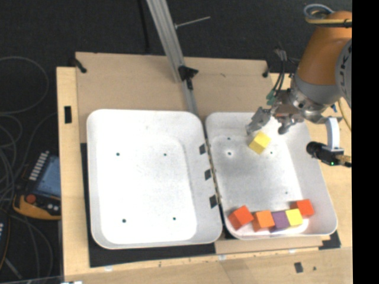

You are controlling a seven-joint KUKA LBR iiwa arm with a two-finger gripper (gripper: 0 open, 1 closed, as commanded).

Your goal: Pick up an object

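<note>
Tilting corner-down, yellow cube, below gripper

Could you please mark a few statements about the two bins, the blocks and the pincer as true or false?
1. A yellow block sits just below the pincer over the right bin. True.
2. The row of blocks lies in the left bin. False: the row lies along the near edge of the right bin.
3. The row includes a purple block. True.
4. The arm reaches in from the view's left. False: it comes in from the right.
5. The red block is at the right end of the row. False: it is at the left end; the orange-red block is at the right end.
</note>
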